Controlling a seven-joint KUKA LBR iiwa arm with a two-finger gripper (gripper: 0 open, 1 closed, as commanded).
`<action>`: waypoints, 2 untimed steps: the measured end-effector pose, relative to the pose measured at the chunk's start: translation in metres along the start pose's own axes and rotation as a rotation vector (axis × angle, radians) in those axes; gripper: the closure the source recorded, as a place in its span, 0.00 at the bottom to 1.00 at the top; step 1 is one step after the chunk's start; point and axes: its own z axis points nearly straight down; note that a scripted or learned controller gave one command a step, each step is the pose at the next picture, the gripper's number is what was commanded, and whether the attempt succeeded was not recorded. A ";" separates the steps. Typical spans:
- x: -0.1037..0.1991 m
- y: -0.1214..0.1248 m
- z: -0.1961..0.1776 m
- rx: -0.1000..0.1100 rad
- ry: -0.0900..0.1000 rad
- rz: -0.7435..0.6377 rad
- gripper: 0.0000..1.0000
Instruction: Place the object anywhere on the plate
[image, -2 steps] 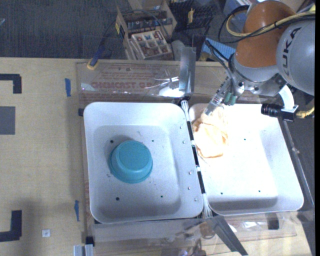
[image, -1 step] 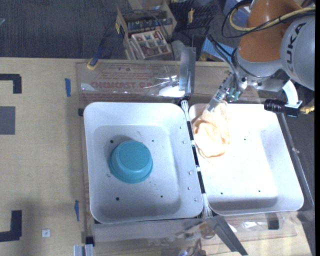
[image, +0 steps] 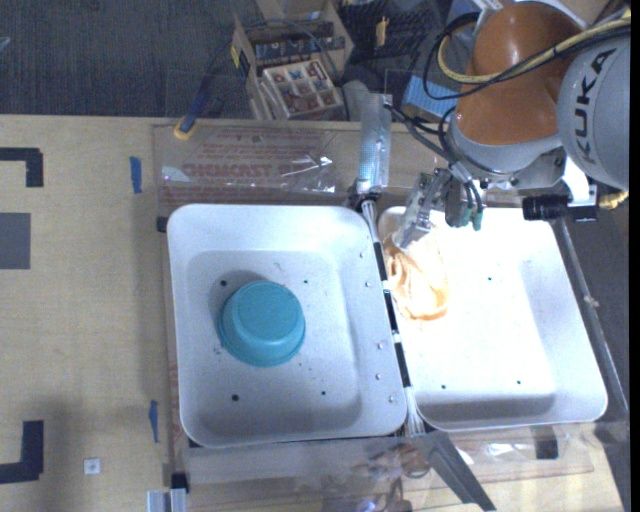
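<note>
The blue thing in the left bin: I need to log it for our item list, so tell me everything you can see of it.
The blue thing is a round, teal-blue piece that looks like smooth plastic, seemingly a small bowl or plate turned upside down, with a flat circular top and a wider rim below. It sits flat on the floor of the left bin, a little left of centre, apart from all the walls. Nothing touches it but the bin floor. A few small dark specks lie around it.

The tan bench (image: 80, 300) bears two white bins side by side — the left bin (image: 200, 235) toward nine o'clock, the right bin (image: 520, 340) toward three. A clear plastic sheet (image: 250, 165) lies at twelve o'clock — just behind the left bin.
</note>
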 end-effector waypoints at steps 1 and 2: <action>0.040 0.030 -0.009 -0.001 0.000 -0.281 1.00; 0.079 0.062 -0.014 -0.001 0.001 -0.285 1.00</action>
